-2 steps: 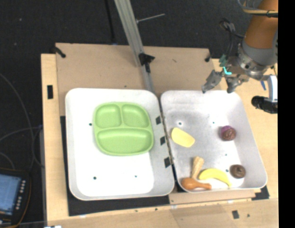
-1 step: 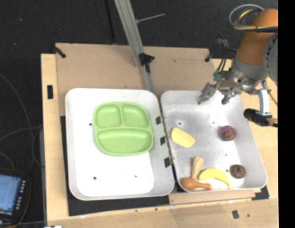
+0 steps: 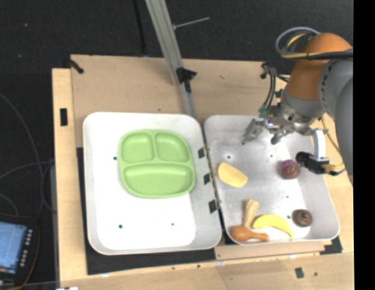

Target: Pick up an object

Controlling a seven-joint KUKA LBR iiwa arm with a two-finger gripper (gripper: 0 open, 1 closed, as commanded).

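The right bin point(image 3: 236, 128) holds several small objects. A pale yellow wedge point(image 3: 232, 175) lies near its left wall and a dark purple round piece point(image 3: 290, 169) sits toward the right. At the front are a yellow banana point(image 3: 273, 224), a brown ring-shaped piece point(image 3: 302, 217), a tan stick-like piece point(image 3: 251, 210) and an orange-brown piece point(image 3: 248, 234). My gripper point(image 3: 261, 136) hangs over the back of this bin, open, with nothing between its fingers point(image 3: 247, 134). It is behind and between the wedge and the purple piece, apart from both.
The left bin point(image 3: 103, 222) carries a green divided plate point(image 3: 157, 164). A slanted metal pole point(image 3: 166, 35) rises from the bench behind the bins' shared edge. The grey arm with its orange band point(image 3: 311, 71) comes in at the upper right.
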